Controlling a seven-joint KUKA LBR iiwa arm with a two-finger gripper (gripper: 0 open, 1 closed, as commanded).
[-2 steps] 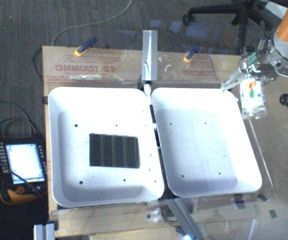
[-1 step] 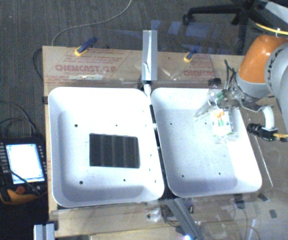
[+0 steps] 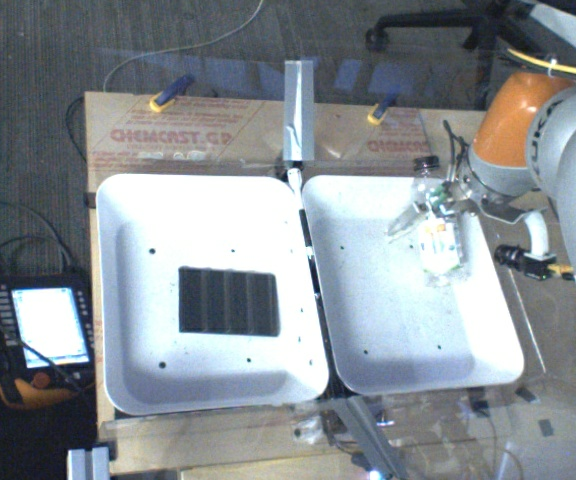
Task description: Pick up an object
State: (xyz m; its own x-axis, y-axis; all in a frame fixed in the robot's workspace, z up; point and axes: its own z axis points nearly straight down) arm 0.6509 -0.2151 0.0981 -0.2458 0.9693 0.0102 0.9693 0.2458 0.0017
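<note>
Jaws: cannot tell, the gripper (image 3: pixel 438 230) is blurred in the right bin (image 3: pixel 368 298). The black pad (image 3: pixel 228 301) (left bin (image 3: pixel 128 268)) needs a square, centred approach.

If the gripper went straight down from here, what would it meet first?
Probably the bare white floor of the right bin; the gripper hangs over its upper right part. Depth is unclear from this slanted view.

My arm (image 3: pixel 553 138) reaches in from the table's right edge, pincer (image 3: pixel 438 230) low near the far-right corner.
</note>
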